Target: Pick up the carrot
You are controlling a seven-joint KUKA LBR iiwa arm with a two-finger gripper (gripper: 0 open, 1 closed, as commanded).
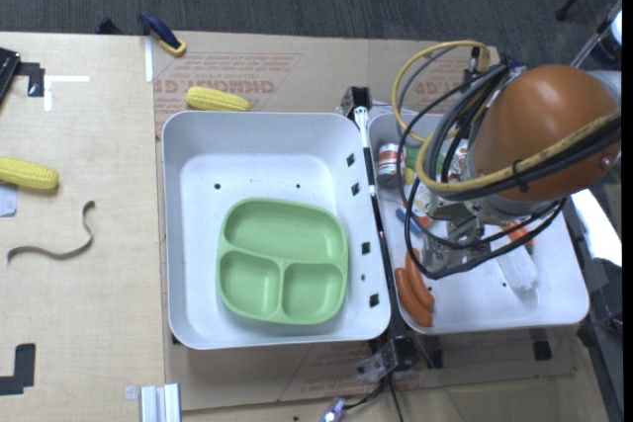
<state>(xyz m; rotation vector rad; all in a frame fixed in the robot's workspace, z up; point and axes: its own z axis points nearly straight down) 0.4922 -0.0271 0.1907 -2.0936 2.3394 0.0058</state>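
Green plate (284, 257), white bins (188, 212), orange carrot (412, 293), yellow corn (218, 99).

red mirrored print on cardboard sheet (259, 74) under bins, not legible; no other text readable.

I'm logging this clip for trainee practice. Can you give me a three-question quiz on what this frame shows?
1. True or false: the green three-compartment plastic plate lies in the right-hand white bin.
2. Multiple choice: the orange carrot lies (A) on the plate, (B) at the near-left edge of the right white bin, (C) on the cardboard outside the bins.
3. Fill in: two yellow toy corn cobs lie outside the bins, one on the cardboard above the left white bin and one on the ______ bench surface at far left.

Key: 1 false; 2 B; 3 wooden.
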